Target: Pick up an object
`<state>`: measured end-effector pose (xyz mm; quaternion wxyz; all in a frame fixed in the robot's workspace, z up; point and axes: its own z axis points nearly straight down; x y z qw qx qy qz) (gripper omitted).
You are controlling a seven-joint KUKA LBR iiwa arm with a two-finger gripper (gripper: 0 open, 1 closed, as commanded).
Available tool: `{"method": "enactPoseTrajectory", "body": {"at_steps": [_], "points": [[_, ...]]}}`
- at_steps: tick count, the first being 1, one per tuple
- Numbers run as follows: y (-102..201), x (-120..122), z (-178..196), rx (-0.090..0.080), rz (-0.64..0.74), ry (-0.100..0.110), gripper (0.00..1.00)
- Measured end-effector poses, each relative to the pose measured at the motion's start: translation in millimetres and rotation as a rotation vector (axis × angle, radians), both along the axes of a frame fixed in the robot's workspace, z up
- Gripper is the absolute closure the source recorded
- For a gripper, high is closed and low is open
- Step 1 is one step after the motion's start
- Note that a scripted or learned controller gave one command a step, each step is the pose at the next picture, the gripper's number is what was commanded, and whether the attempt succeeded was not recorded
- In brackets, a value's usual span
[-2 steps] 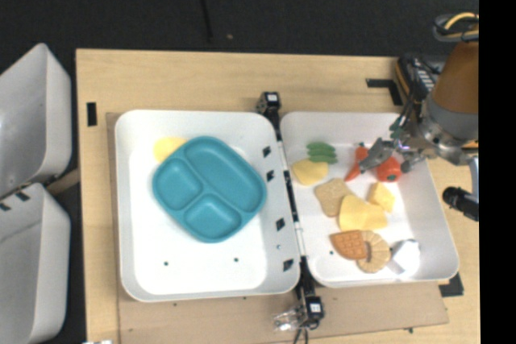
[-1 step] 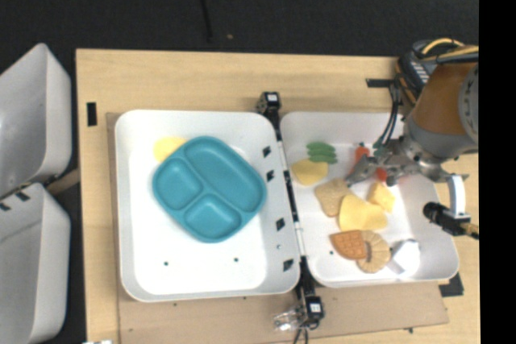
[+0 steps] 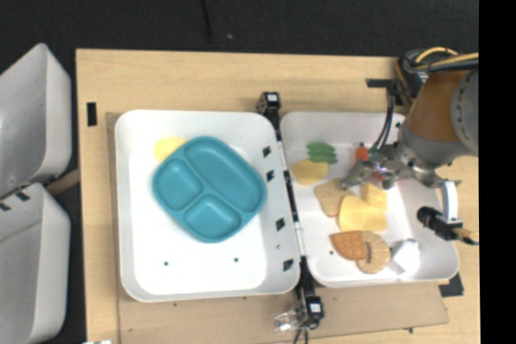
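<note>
Reach step: claw [image 3: 364, 173], grip state can't tell, sits low in right bin [image 3: 322, 270] w/ yellow pieces [image 3: 363, 212] at 6 o'clock; next needs closing, then lift.

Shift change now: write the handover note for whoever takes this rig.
Claw: low over the right bin, above the tan and yellow pieces; cannot tell if it is open or shut, and nothing is seen held.
Right bin: green piece, pale yellow piece, tan piece, yellow block, brown waffle-like piece, white piece.
Left bin: blue divided tray, a yellow item at its upper left edge.
Done: no pick confirmed.
Left: grasp one object and lift it.
</note>
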<state>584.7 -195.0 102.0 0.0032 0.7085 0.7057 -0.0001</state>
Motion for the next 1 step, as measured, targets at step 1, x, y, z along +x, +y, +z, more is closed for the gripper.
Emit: {"method": "enactPoseTrajectory", "body": {"at_steps": [1], "points": [[-1.0, 1.4, 13.0, 0.0, -0.004, -0.005, 1.0]]}}
